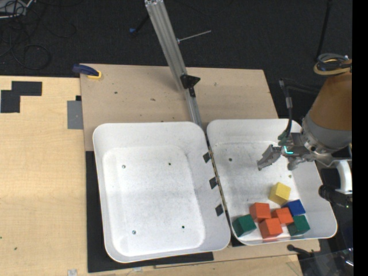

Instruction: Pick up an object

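Hovering spread-fingered over the right bin, blocks just below.
From the green block at the near wall, orange blocks and the yellow block lead up to the gripper, open and empty, beyond it.

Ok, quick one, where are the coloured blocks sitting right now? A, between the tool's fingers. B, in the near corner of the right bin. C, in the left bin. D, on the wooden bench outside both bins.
B: the yellow block, orange blocks, green blocks and blue block cluster in the right bin's near corner, with the tool above them and apart.
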You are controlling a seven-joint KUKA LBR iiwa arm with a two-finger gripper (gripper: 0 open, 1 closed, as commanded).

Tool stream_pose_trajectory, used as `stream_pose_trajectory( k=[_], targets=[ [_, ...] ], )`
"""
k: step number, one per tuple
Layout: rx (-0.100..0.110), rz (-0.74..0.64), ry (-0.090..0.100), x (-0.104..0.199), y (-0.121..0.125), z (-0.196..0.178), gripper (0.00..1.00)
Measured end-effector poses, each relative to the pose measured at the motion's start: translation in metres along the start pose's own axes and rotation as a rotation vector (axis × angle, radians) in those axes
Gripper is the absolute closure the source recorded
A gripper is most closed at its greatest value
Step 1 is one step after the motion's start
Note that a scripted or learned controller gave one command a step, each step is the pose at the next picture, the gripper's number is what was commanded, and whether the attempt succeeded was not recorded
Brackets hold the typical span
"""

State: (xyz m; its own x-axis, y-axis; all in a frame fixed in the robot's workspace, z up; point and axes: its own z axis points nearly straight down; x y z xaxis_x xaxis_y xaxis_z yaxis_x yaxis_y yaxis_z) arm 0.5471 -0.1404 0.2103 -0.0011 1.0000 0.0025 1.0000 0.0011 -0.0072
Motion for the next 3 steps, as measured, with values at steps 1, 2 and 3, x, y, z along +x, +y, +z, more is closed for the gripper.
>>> stream_pose_trajectory(
  k=[1, 2, 3],
  targets=[
    [-0.004, 0.003, -0.001, -0.001, 0.001, -0.002, 0.0],
    [0.001, 0.002, 0.0, 0.001, 0.003, 0.043, 0.0],
    [0.002, 0.004, 0.0, 0.007, 0.0, 0.088, 0.0]
  ],
)
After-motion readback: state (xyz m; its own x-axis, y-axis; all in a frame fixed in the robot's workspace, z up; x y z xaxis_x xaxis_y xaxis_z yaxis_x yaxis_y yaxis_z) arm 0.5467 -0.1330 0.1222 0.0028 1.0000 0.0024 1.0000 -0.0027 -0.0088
